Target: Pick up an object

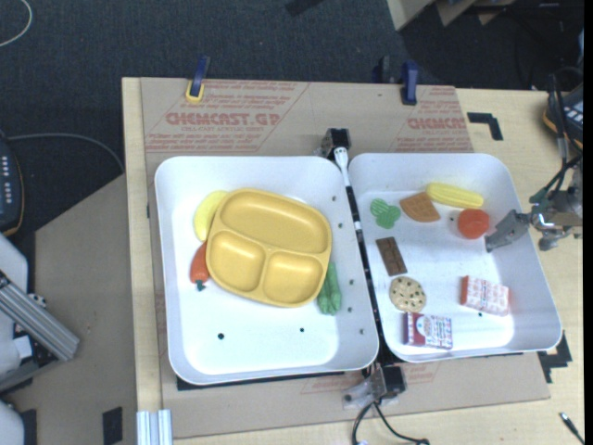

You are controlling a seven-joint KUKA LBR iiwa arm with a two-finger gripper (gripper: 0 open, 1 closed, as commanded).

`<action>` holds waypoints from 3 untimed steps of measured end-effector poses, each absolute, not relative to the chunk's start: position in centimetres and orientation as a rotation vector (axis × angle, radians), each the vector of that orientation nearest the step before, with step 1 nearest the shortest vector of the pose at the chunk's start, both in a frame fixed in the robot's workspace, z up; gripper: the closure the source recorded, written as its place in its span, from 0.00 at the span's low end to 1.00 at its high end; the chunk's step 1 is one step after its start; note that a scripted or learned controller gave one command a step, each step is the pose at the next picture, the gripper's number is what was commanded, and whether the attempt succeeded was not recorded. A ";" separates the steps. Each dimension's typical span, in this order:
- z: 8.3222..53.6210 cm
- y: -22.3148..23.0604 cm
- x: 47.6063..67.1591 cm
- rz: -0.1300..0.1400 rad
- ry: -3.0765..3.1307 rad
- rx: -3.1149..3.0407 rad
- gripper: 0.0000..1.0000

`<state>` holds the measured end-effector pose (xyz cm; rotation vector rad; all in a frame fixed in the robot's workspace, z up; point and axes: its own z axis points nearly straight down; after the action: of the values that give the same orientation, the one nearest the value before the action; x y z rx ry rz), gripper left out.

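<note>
The right bin (528, 276) holds several small items. Along its far side lie a green broccoli piece (384, 213), a brown bread slice (420, 209), a yellow corn cob (454, 195) and a red tomato (473, 222). A brown chocolate bar (392, 255) and a round cookie (407, 294) sit toward the left. A red and white carton (427, 330) and a pink wafer pack (485, 295) lie near the front.
The left bin (185, 323) carries a yellow divided plate (269, 247) lying over a banana (208, 211), a red-orange pepper (199, 265) and a green vegetable (330, 293). A grey metal fitting (508, 231) overhangs the right bin's right rim. Clamps (409, 82) hold the cardboard at the back.
</note>
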<state>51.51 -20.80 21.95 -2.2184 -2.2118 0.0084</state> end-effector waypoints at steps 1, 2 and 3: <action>22.5 -20.8 51.8 0.000 -2.222 -2.222 0.00; 17.7 -20.2 51.0 0.003 -2.217 -2.217 0.00; 11.5 -20.0 51.4 0.004 -2.216 -2.216 0.00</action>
<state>51.43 -20.04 11.51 -2.2159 -2.2164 0.0042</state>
